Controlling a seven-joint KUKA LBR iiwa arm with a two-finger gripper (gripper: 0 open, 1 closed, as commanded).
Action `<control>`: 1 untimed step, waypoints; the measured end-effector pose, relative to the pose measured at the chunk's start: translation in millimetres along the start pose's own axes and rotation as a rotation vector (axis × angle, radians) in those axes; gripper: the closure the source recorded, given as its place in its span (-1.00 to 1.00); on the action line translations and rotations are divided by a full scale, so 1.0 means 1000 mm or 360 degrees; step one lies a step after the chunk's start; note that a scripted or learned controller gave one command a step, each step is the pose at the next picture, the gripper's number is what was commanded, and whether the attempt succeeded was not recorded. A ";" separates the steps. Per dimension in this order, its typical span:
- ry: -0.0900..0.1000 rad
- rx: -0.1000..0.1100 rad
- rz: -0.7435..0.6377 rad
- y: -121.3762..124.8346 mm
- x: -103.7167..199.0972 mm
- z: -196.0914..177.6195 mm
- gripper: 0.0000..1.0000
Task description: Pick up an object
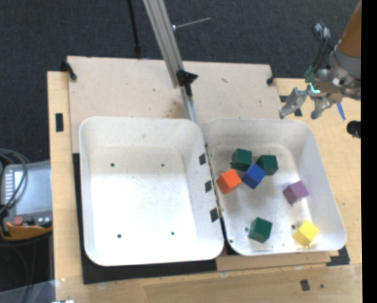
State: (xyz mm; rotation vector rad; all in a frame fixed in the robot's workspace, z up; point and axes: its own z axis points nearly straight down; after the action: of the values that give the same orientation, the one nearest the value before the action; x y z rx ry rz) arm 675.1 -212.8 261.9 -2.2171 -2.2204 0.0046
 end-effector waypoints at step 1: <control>-0.0005 -0.0006 -0.0006 0.001 0.000 -0.003 -1.00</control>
State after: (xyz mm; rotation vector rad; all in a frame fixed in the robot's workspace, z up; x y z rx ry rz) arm 675.8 -213.0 265.4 -2.2162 -2.2283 0.0041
